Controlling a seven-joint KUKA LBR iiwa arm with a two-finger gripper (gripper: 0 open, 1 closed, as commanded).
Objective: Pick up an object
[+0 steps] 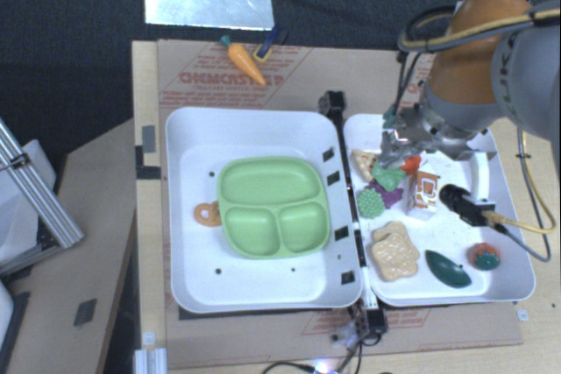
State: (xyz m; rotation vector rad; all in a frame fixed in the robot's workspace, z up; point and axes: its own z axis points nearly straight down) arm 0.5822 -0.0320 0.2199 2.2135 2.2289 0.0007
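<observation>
Two bins: a left bin [188,188] and a right bin [517,263] lay side by side on the table [96,179].
Left bin: it held a green divided plate [272,206] and a small pretzel-shaped piece [208,214] just beside it.
Right bin: it held the pile of toys, among them a purple-green piece [386,181], a green bumpy piece [370,203], a small carton [424,192], a tan cracker [394,251], a dark green leaf shape [448,269] and a red-green ball [484,257].
Gripper: the gripper [396,155] sat low over the bin's upper left cluster, near the purple-green piece.
Fingers: their spread could not be told; nothing was seen between them.
Outside the bins: a toy carrot [244,62] lay on the cardboard.
Risk: the cluster was crowded, so the fingers might have closed on an edge or between two pieces, nudged neighbours aside, and come up bare.
</observation>
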